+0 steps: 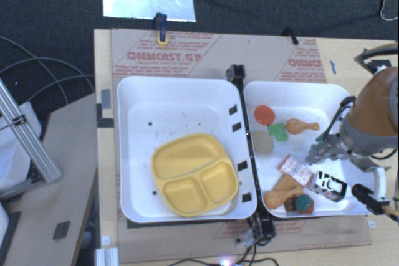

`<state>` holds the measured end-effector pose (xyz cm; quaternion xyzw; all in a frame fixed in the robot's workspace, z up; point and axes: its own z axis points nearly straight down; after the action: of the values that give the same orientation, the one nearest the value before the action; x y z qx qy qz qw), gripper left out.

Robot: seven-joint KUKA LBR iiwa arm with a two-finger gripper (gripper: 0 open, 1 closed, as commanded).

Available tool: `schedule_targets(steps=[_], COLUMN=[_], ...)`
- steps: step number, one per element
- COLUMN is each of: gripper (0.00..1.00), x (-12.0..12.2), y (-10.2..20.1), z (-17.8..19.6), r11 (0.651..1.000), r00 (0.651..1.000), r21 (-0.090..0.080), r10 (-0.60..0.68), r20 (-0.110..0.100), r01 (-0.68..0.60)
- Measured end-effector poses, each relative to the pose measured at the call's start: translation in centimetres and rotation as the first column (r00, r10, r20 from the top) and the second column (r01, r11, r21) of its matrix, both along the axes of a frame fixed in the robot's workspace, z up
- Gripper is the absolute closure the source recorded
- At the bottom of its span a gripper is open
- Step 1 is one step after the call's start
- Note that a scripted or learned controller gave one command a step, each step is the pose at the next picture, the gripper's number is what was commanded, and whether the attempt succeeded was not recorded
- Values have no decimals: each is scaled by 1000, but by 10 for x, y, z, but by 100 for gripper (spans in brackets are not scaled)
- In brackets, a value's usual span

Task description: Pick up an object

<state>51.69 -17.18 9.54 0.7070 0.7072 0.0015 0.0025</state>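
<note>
- The jaws (319, 152) sit low inside the right bin (340, 95), at the end of the grey arm (374, 118) with its orange band.
- Jaw opening: cannot tell; the tips are dark and blurred against the bin floor, and nothing is seen held between them.
- Just below and left of the jaws lies a red-and-white packet (294, 169), near but not visibly touched.
- Directly below the jaws: a black-and-white item (330, 185).
- Left of the jaws, a green piece (278, 131), a grey round piece (262, 142) and, further up, a red ball (264, 114).
- Up and left of the jaws, an orange drumstick-shaped toy (300, 126).
- Lower left of the jaws, a tan toy (280, 194) touching a teal-and-red ball (304, 204).
- Well left of the jaws, the left bin (181, 93) holds a yellow divided tray (195, 174).
- Both bins rest on the bench (212, 50).
</note>
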Motion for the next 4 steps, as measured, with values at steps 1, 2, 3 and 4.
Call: schedule_targets(steps=[1, 2, 3, 4], gripper=[100, 100, 100, 100], x=[1, -17, -28, 50], y=[0, 95, 80, 126], z=[10, 92, -8, 94], r11=[1000, 1000, 1000, 1000], r00=[1000, 1000, 1000, 1000], r21=[0, 5, 0, 2], r10=[0, 10, 0, 9], r20=[3, 2, 2, 9], r01=[0, -10, 0, -9])
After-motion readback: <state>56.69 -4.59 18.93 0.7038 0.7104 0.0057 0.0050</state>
